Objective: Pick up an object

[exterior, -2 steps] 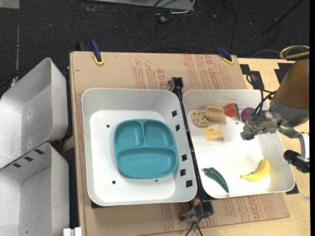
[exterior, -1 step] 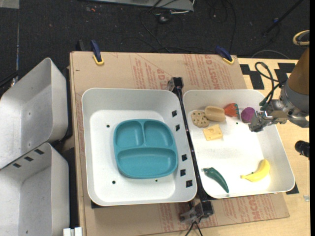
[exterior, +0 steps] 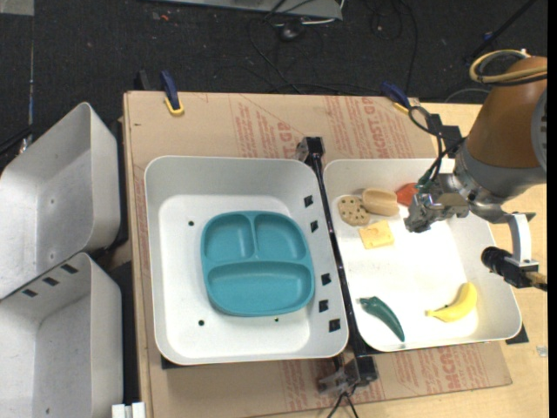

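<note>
Camera view: pincer (exterior: 419, 219) hovers just beside cheese slice (exterior: 377, 235)

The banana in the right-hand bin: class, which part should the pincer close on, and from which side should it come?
Grip the banana across its thick middle, coming straight down from above. It lies flat and curved near the bin's lower right corner, with bare floor along both long sides, so the fingers would likely fit across its narrow width.
</note>
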Controlling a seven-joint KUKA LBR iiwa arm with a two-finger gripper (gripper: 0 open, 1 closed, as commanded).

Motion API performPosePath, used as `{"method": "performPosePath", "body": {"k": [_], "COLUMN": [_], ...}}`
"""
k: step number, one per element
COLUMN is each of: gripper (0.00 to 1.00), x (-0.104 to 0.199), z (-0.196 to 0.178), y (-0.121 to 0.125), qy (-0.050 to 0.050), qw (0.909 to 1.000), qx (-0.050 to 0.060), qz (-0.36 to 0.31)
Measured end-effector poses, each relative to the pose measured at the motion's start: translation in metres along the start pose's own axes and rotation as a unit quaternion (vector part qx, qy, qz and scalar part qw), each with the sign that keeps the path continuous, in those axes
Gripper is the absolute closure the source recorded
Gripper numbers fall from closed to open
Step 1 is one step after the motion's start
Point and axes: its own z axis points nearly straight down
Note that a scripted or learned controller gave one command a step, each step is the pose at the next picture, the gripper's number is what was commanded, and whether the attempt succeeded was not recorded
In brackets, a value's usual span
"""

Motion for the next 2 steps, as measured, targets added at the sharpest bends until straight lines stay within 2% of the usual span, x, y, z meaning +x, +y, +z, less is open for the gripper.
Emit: {"method": "performPosePath", "body": {"k": [2], "gripper": [1.0], "x": [0.102], "z": [0.01], "y": [0.022], "qy": [0.0], "qw": [1.0], "qx": [0.0], "qz": [0.0]}}
